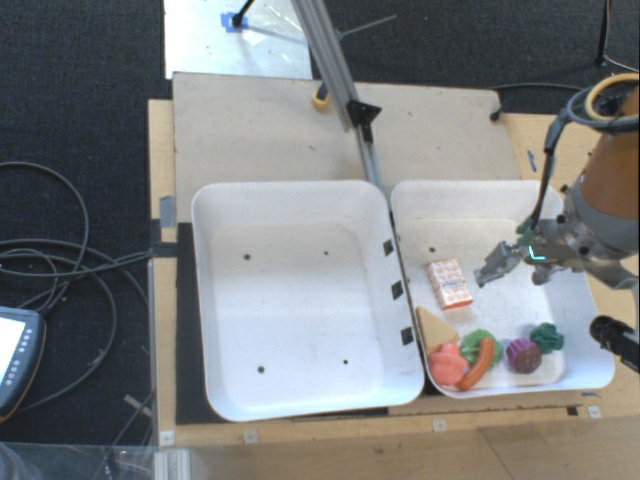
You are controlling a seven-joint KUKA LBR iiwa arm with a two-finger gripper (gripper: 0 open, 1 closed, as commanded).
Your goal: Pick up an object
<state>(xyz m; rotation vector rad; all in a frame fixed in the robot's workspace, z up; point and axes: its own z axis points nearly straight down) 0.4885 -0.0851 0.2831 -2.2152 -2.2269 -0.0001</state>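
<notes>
Above the right bin (420,208) the arm (605,183) leans in from the right, wrist bent down and leftward, its pincer (497,265) hanging low with fingers spread narrowly and nothing between them. Left of the pincer lies the left bin (215,298). Just below-left of its tips sits a small box (450,284). Farther below, along the bin's near wall, lie a wedge (434,323), a carrot (477,362), a purple piece (523,355) and a green sprig (546,337).

Open floor is offered by the right bin's (420,200) far half, while toys (490,353) are crowded along its near edge.
</notes>
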